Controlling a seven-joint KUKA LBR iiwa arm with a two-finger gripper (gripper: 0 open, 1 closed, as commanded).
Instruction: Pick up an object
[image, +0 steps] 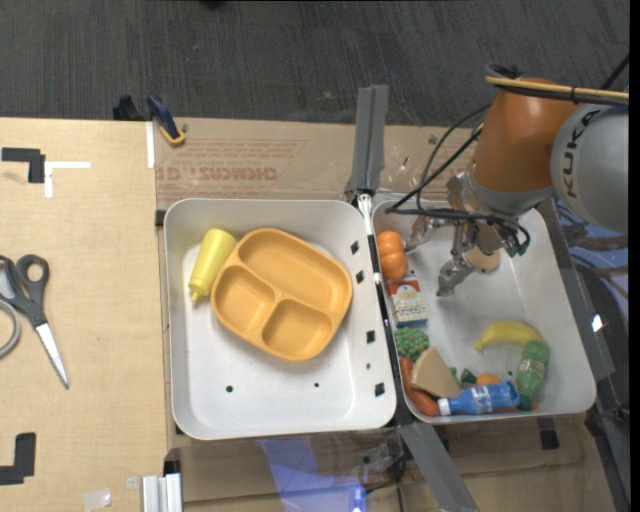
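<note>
My gripper (468, 262) hangs over the back part of the right bin (560, 300), below the orange wrist band. A small beige object (485, 259) sits right at the gripper; whether it is gripped is unclear. An orange fruit (392, 258) lies just left of it by the bin's left wall. A small white, red and green carton (408, 303) lies in front of the fruit. Nearer the front are a banana (505, 333), a green bottle (533, 362), a blue bottle (485, 400) and a tan wedge (435, 372).
The left bin (200, 400) holds an orange divided plate (280, 293) and a yellow squeeze bottle (210, 262). Scissors (35, 310) lie on the wooden bench at far left. Cables loop around the wrist above the right bin's back edge.
</note>
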